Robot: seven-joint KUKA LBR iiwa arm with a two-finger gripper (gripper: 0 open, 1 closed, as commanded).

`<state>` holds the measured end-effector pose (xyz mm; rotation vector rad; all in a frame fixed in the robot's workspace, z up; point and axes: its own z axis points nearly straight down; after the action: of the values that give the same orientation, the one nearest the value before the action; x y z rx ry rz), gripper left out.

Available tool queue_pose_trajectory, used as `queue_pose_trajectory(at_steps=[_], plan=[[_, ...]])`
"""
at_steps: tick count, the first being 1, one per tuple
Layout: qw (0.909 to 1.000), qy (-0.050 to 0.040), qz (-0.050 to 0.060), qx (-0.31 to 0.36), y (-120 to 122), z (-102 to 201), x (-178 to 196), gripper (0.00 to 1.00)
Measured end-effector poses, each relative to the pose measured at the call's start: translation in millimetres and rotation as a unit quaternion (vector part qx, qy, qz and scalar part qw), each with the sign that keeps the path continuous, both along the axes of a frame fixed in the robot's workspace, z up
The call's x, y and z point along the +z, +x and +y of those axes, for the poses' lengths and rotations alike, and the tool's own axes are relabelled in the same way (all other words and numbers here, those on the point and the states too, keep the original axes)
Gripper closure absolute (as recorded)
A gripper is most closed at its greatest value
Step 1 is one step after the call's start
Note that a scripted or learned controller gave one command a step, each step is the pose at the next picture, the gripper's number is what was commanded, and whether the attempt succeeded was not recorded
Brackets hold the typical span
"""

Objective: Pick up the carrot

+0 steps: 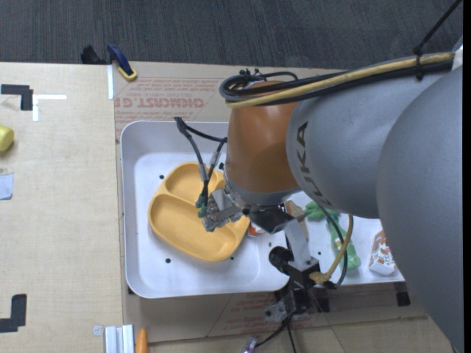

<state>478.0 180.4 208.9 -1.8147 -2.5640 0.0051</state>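
The arm (331,145) reaches down from the right, its gripper (215,215) over the yellow plate (184,226); grip state unclear.

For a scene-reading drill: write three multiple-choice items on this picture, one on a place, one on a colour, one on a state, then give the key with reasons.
1. Where does the yellow divided plate lie?
A. in the white bin
B. on the bare wooden bench left of the bin
C. on the dark floor at the top

2. What colour is the band on the arm above the wrist?
A. blue
B. orange
C. white

3. How does the arm stand relative to the bin?
A. parked away from the bench
B. reaching over the bench left of the bin
C. reaching down over the bin, its wrist above the plate's right side

Key: 1 A, the plate rests on the bin's white floor inside its walls. 2 B, the wide band is plainly orange. 3 C, the wrist hangs over the plate's right edge inside the bin.
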Motion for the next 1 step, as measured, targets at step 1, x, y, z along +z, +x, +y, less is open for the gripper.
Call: queue_pose_trajectory(at_steps=[1], plan=[[0.9774,-0.0010,-0.001,-0.212,19.5,-38.5,35.7,1.00]])
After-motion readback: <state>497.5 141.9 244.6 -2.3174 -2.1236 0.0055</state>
